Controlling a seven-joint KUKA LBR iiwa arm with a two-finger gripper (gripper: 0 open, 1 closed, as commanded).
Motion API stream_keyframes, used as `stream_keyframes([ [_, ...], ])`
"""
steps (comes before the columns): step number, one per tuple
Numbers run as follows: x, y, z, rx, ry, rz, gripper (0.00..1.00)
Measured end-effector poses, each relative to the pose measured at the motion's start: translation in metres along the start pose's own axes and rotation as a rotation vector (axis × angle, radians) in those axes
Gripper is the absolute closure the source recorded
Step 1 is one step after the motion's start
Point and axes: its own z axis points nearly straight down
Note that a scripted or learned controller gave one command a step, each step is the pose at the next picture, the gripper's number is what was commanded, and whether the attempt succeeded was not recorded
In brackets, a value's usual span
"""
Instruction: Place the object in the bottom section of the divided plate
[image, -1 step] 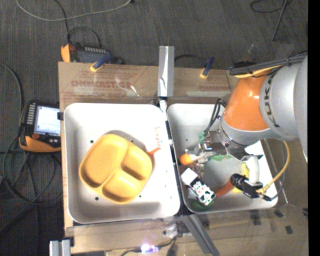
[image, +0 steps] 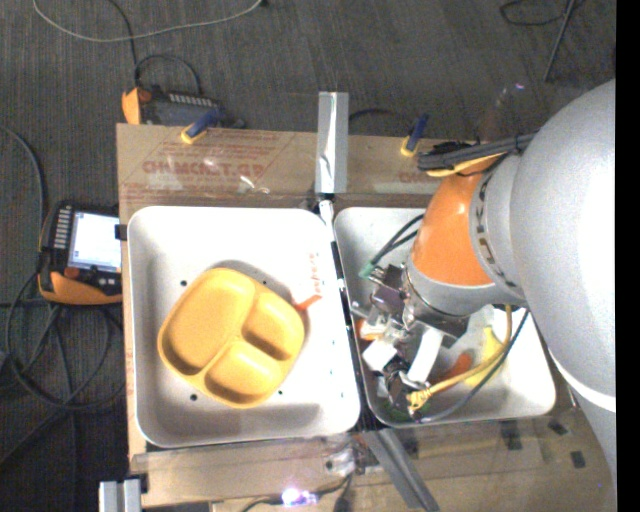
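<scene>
— Step?
— Picking, seemingly: gripper (image: 405, 350) low in right bin (image: 520, 405); plate (image: 232, 335) bare in left bin (image: 150, 400).
— Open or closed?
— Cannot tell; hidden beneath wrist.
— Object?
— Probably orange piece (image: 455, 367) just beside gripper; contact unclear.
— Next?
— Grip, lift, cross to bottom section (image: 240, 378).

The yellow, three-section divided plate (image: 232, 335) lies flat, turned askew, in the left white bin (image: 165, 240).
</scene>
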Motion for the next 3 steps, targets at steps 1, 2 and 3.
stream_keyframes([
  [1, 0.055, 0.007, -0.001, -0.003, -0.002, -0.146, 1.0],
  [2, 0.126, -0.013, -0.003, -0.002, -0.002, -0.135, 1.0],
  [3, 0.112, -0.046, -0.074, -0.003, -0.002, -0.247, 1.0],
])
